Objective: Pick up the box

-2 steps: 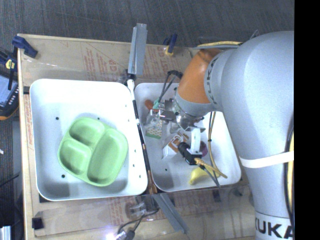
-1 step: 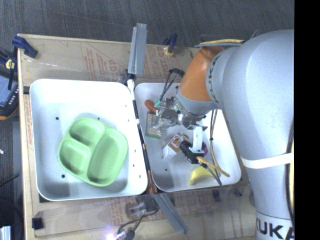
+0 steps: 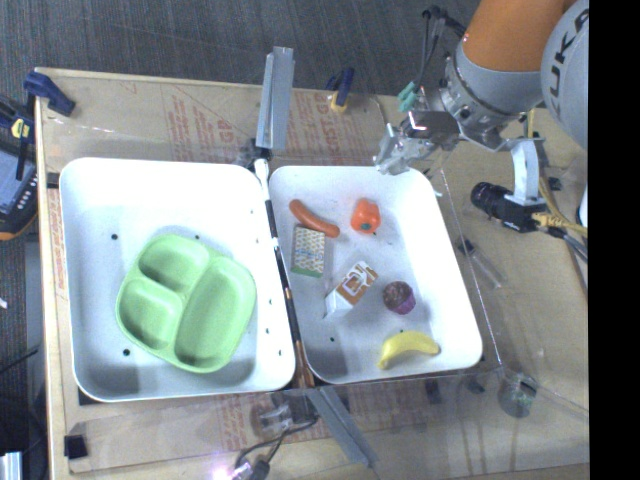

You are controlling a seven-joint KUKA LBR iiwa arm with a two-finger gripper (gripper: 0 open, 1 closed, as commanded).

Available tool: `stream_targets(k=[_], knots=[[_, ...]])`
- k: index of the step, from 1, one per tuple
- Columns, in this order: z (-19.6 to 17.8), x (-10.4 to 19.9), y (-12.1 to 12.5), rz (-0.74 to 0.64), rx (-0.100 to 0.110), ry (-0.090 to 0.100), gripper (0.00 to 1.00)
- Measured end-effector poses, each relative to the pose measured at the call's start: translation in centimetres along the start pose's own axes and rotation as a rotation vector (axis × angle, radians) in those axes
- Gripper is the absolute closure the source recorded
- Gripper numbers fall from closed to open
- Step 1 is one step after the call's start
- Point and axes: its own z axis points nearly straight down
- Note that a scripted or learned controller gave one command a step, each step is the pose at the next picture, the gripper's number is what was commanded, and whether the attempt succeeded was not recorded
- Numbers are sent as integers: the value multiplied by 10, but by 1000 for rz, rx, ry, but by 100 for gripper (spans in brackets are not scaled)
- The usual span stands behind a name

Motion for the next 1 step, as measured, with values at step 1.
stream_targets(k=[1], knots=[[94, 39, -6, -421, 4, 0, 100]])
